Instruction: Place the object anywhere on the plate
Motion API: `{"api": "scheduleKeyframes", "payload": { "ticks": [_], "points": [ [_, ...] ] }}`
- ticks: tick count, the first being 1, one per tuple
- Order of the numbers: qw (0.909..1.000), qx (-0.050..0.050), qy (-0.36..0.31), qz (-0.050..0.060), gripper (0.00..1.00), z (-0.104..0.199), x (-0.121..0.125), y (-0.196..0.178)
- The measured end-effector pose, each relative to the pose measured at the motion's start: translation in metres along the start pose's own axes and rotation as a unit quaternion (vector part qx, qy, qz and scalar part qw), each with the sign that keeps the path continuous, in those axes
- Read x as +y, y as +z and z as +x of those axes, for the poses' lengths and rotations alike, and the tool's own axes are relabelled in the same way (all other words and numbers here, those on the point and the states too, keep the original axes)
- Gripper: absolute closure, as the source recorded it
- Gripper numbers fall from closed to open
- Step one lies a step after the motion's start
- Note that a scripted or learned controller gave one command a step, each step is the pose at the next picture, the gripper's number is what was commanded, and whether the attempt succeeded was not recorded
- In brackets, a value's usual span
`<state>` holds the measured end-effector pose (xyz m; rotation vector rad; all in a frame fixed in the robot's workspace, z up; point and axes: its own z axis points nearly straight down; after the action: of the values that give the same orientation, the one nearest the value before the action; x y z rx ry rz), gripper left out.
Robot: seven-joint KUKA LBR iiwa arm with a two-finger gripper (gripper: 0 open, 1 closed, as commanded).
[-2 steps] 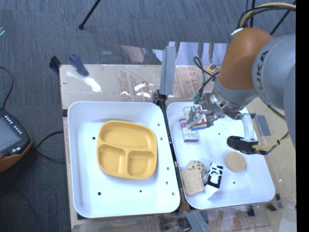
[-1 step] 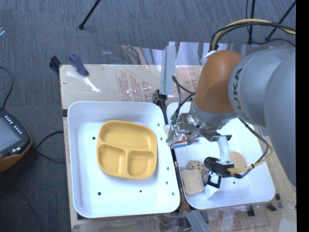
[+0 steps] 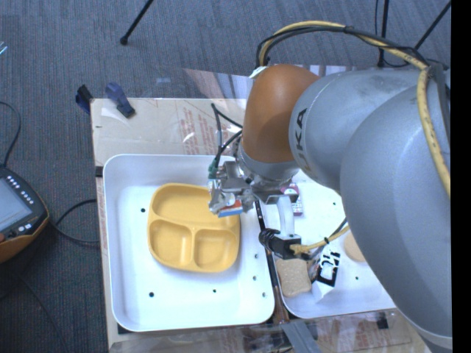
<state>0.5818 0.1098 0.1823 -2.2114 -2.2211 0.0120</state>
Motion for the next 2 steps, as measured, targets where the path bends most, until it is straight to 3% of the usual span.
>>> {"api": "scheduleKeyframes", "payload": {
  "ticks": [1,2],
  "points": [
    [1.0,-0.001,0.002,0.002,1.0,0.039,-0.03,0.041],
    [1.0,-0.001,0.004,0.001,1.0,0.017,-0.021,0.067]
  ]
}}
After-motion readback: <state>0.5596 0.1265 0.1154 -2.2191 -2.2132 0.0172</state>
